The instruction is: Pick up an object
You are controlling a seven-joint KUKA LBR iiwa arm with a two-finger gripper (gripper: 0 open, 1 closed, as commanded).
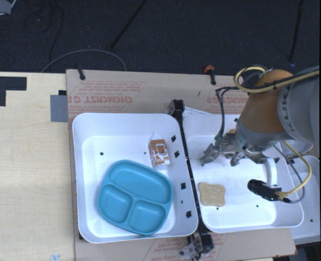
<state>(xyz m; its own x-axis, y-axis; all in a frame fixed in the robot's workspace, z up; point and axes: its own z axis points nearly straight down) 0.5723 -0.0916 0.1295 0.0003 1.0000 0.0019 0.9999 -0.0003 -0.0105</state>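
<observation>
A tan, toast-like slice [211, 194] lies flat near the front left of the right bin [242, 222]. My gripper [223, 157] hangs over that bin's middle, just above and behind the slice, apart from it. Its grey fingers [207, 157] stand spread open with nothing between them. In the left bin [90, 129] a small orange and white box [159, 152] stands by the dividing wall. A blue divided plate [135, 197] lies in front of the box.
The grey arm with its orange band [264, 99] covers the right bin's back right. A black part with a yellow cable [265, 190] hangs right of the slice. A black clip rail [183, 162] separates the bins.
</observation>
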